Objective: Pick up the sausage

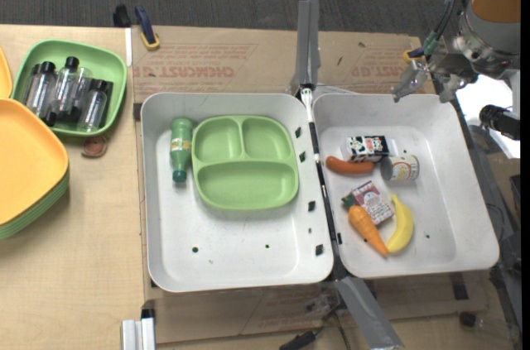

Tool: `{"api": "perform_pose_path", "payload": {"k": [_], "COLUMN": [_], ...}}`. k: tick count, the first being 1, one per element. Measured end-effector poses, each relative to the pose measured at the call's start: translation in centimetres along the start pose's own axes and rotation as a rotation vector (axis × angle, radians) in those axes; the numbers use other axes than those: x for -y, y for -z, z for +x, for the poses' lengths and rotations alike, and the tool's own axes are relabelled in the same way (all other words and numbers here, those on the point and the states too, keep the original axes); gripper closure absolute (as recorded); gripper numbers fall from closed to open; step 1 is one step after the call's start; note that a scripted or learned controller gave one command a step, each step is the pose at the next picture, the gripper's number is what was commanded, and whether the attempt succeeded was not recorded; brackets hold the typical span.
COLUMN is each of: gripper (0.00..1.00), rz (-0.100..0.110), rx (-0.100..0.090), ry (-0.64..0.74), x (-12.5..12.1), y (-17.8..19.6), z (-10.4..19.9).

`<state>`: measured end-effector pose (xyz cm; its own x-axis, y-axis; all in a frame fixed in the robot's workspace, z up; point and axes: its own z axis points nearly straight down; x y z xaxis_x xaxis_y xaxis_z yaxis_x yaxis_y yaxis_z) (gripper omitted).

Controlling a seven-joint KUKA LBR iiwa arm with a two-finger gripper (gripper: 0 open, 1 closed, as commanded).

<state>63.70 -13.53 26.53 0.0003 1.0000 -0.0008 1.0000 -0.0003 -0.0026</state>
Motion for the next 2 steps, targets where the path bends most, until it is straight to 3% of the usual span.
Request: {"api": "perform_pose_path", "payload": {"k": [1,2], "gripper": [0.0,0.0], "rz": [0.001,-0.001], "rx": [0.0,-0.001], "ry": [-0.049,0.228], "x": [8.8,10.6], "y": [-2.0,-17.5], "z": [-2.7,-3.7]}}
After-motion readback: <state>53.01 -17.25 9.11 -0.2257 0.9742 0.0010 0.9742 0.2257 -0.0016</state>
